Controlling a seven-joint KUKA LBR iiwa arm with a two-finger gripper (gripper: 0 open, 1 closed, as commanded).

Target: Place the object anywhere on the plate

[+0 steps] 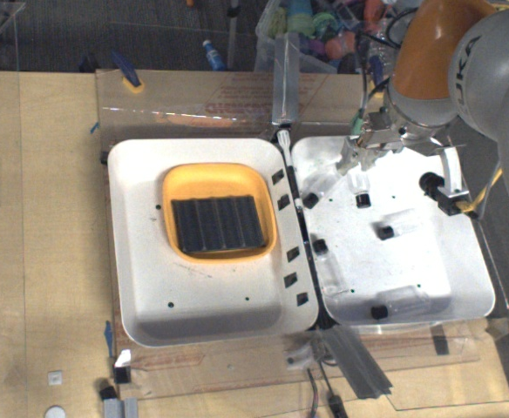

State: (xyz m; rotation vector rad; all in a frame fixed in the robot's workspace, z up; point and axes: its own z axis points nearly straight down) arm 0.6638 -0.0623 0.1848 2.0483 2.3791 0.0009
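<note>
My gripper (356,157) hangs over the far corner of the right bin (429,277), well apart from the plate; whether my jaws stand wide or narrow I cannot tell; the dark ridged object (218,223) lies flat inside the yellow plate (215,177) in the left bin (141,277) (placing looks done, I judge), which would explain my distance.

plate (215,177): glossy orange plastic | bins (141,259): smooth white plastic | bench (37,233): matt wood

Yellow plate (218,178) in left bin – dark ribbed rectangular object (218,223) lying flat on it.
</note>
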